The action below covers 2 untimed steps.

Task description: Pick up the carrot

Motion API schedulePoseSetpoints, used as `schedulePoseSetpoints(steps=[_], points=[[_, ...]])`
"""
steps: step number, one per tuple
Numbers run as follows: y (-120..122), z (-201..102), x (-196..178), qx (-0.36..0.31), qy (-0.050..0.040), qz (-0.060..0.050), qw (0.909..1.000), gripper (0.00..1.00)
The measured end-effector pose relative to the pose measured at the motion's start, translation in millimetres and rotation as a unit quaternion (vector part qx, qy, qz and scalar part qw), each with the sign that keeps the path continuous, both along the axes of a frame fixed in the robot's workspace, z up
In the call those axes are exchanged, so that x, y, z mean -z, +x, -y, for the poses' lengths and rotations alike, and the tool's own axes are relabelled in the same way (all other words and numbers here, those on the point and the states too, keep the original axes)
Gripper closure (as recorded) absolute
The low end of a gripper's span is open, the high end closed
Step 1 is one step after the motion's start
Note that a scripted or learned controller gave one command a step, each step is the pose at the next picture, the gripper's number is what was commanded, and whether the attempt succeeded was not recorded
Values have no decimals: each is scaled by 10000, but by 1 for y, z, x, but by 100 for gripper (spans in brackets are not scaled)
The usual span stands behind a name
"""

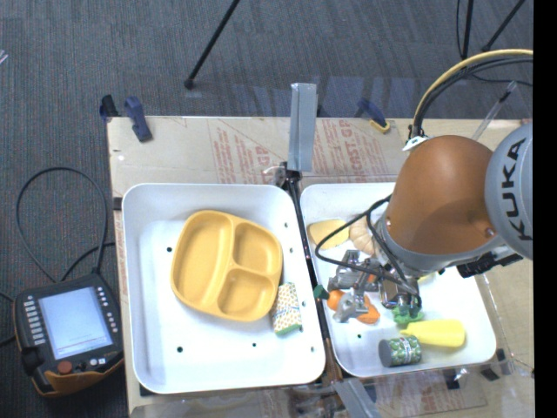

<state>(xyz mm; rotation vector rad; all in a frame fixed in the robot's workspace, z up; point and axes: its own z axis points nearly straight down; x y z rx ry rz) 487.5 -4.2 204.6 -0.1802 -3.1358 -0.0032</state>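
Carrot [369,313] lies in the right bin [483,320], at about 9 o'clock from that bin's centre, near its left wall, partly covered by the gripper [352,306]. The claw sits low over its orange body, likely lined up for a grasp; whether it is apart or clamped I cannot tell. A yellow block [433,333] and a green can [400,351] lie at 4 o'clock of the carrot. In the left bin, a yellow divided plate [228,266].

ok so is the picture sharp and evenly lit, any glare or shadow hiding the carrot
Camera view: sharp and evenly lit, soft shadows only. Mild sheen on the arm's orange wrist band, no blown glare. The orange carrot is mostly hidden by the metal two-finger gripper, not by shadow.
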Motion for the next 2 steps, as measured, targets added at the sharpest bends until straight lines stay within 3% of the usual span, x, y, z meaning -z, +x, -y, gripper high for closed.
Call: schedulePoseSetpoints(steps=[2], points=[[2, -1, -17, -28, 1, -2, 10000, 100]])
